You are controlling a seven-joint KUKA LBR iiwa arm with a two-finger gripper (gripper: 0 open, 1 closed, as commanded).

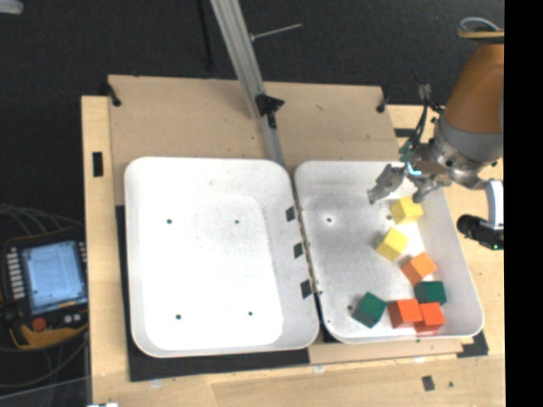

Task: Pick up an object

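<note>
Left bin (212,253): a shallow white tray at the 9 o'clock side of the pair, with a few small dark dots on its floor.

Right bin (339,253): it touches the left bin along a shared middle edge and holds all the blocks, which are gathered in its 3-to-5 o'clock part.

Blocks, top to bottom: upper yellow block (406,209); lower yellow block (392,244); tilted orange block (419,267); small green block (431,292); orange pair (416,314) by the rim at 5 o'clock; large green block (369,309) at 6 o'clock, slightly apart from the rest.

Gripper (405,183): it hangs over the 1 o'clock part of the right bin, and one finger (383,184) is angled out toward 9 o'clock. Whether the fingers are spread or pressed together cannot be told, and nothing shows between them.

Nearest block to the gripper: the upper yellow block, just beside the fingertips toward 6 o'clock. Whether they touch is unclear.

Arm (475,100): its orange band and grey wrist come in from 3 o'clock, above the bin's rim.

Surroundings: a metal post (242,58) slants up from the seam between the bins toward 12 o'clock. A handheld screen unit (47,282) lies off the bench at 9 o'clock. The wooden bench (212,117) is under both bins.

In the way: the lower yellow block lies close to the upper one, and the bin wall is near at 3 o'clock.
</note>
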